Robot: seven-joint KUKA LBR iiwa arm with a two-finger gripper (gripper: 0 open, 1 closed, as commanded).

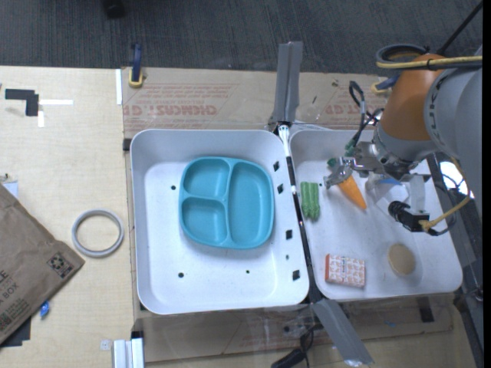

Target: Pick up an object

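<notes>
- The grey arm with its orange band [406, 98] is reaching in from the right over the far part of the right bin [441, 286]
- The gripper [343, 176] is hanging low over that bin's far left area, and an orange carrot-shaped object [354, 192] is lying at its fingertips; the thick end seems to be sitting between the fingers, but whether they are actually clamping it is something I cannot tell
- The carrot-shaped object is pointing its tip toward the near right, slanting down across the bin floor
- A green pickle-like piece [310, 200] is lying just left of it, close along the divider between the bins
- A red-and-white patterned square block [345, 270] is resting near the bin's near edge, and a round tan disc [401, 260] is sitting to its right
- A blue divided plate [228, 202] is lying in the middle of the left bin [153, 282]
- A ring of tape [97, 231] is lying on the bench to the left of the bins, well apart from them
</notes>
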